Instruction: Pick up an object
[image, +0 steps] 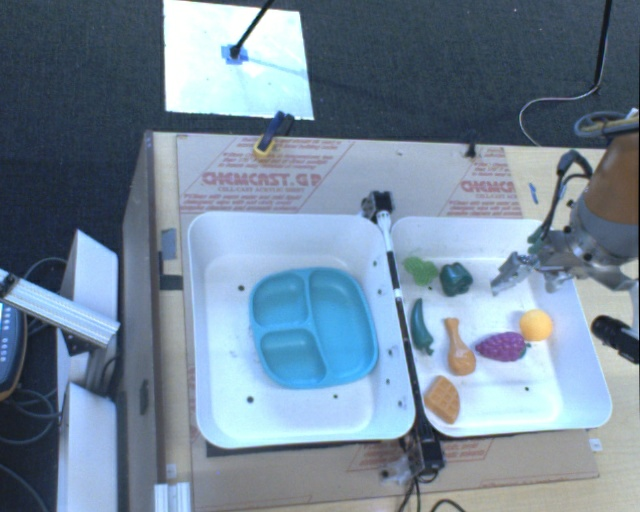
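The gripper (530, 272) is hovering over the upper part of the right bin (585, 395), and the step in hand appears to be the approach: nothing is lying between the fingers (505, 277), which are standing apart with one tip to the left and one to the right.

Candidate objects are all lying in the right bin. The dark green block (456, 278) is sitting just beside the left finger, on its outer side, with the light green piece (421, 270) further out the same way. The orange ball (536, 325) is lying near and below the fingers, and the purple grape cluster (501, 347) is touching or almost touching that ball on its lower left. The wooden spoon-shaped piece (458, 346), the dark green pepper (421, 326) and the orange waffle-like piece (443, 399) are lying further below and to the left.

The next move likely calls for centring the fingers over one object, then descending before closing.

Edges and room: the bin's far wall is running near and above the fingers, so clearance there is limited. The divider (398, 300) between the bins is standing well apart to the left. Bare bin floor is lying directly beneath the fingers. The left bin (215, 300), holding a blue compartment tray (311, 327), is lying well clear on the counter (300, 170).
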